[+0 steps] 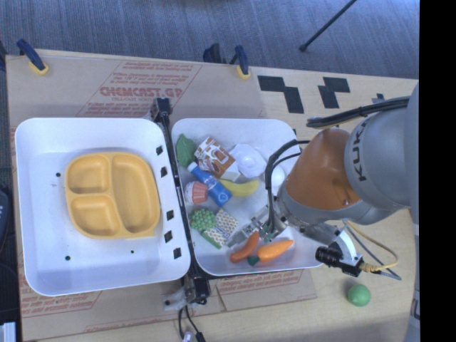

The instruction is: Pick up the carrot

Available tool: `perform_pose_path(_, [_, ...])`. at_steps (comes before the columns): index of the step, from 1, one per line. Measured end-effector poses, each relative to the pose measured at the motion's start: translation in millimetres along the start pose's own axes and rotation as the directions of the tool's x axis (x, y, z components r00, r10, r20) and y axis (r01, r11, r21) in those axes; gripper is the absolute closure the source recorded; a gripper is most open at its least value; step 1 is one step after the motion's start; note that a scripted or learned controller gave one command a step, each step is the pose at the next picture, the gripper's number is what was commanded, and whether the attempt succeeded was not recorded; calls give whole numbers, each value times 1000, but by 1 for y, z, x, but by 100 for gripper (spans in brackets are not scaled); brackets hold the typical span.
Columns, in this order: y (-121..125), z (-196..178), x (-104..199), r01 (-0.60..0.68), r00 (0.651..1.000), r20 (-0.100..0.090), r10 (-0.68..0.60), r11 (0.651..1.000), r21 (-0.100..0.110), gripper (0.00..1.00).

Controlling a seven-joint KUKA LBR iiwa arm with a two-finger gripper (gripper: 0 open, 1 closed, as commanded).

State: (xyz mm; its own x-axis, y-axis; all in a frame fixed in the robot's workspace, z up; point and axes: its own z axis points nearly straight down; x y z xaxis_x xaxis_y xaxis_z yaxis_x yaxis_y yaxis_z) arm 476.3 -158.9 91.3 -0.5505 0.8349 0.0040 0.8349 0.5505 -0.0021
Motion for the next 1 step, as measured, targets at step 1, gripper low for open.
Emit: perform_pose_path(1, [7,0,11,286,958,-1,-286,958,1,0])
